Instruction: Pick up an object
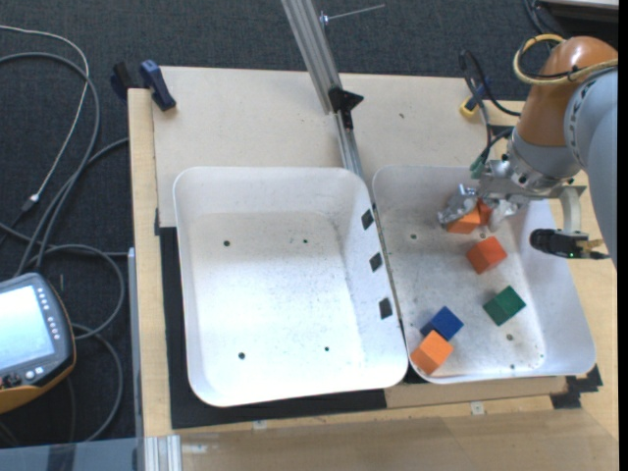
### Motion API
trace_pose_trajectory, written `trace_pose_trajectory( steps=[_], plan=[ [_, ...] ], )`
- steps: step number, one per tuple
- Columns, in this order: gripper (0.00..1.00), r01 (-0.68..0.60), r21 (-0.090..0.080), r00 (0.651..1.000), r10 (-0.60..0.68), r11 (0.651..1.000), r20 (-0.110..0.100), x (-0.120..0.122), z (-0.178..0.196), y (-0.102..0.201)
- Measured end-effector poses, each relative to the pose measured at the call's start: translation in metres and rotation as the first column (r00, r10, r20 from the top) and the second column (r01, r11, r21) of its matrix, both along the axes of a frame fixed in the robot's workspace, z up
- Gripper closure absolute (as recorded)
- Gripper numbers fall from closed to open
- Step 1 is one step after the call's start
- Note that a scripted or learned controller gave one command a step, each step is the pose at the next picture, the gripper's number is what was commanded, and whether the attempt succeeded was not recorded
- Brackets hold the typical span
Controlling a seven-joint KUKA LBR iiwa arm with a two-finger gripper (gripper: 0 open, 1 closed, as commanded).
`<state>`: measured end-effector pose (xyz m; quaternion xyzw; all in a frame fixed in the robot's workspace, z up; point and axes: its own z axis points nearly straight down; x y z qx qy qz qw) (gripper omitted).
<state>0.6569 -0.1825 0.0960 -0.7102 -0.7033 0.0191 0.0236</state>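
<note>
My gripper (470, 214) hangs over the upper part of the right bin (559, 346), at the end of the grey arm with the orange band (551, 101). A small orange block (465, 220) sits between its metal fingers, and the gripper is shut on it. Just below and to the right, a red-orange block (486, 254) lies on the bin floor. Farther toward the front are a green block (504, 304), a blue block (445, 323) and an orange block (431, 351) that leans against the front left wall.
The left bin (186, 263) stands beside the right one, and their walls meet at a ridge with black clips (376, 260). A slanted aluminium rail (312, 42) crosses the bench behind the bins. A blue clamp (157, 83) sits at the bench's far left corner.
</note>
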Motion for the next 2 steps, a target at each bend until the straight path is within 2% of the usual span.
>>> trace_pose_trajectory(
  steps=[1,2],
  plan=[
    [1.0,-0.001,0.0,1.0,0.001,1.0,0.002,-0.001,0.009,0.0],
    [1.0,-0.016,-0.002,0.999,0.016,1.0,0.047,0.004,0.009,0.076]
  ],
)
